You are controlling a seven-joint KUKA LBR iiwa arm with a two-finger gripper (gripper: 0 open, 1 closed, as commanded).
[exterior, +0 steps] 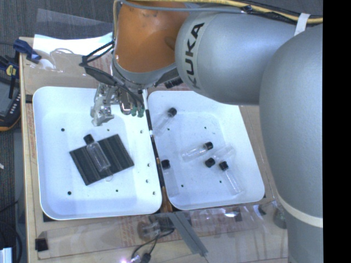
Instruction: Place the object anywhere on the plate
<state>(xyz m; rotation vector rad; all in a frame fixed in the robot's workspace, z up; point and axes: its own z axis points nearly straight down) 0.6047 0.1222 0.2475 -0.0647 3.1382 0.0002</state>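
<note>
Left bin (49,196): bare floor around the plate
Obstacles: ribbed dark plate (102,158) carrying a clear vial (96,152); gripper (104,109) overhanging the bin's far edge.

We cannot make out how the hand (111,106) has its fingers set; they blur into a pale tangle of metal above the dark plate (102,158). The arm (247,53) is cut off by the top edge and hides the far rim of the right bin (249,152). Right of the plate, the clear vials (197,149) are too faint to count.
</note>
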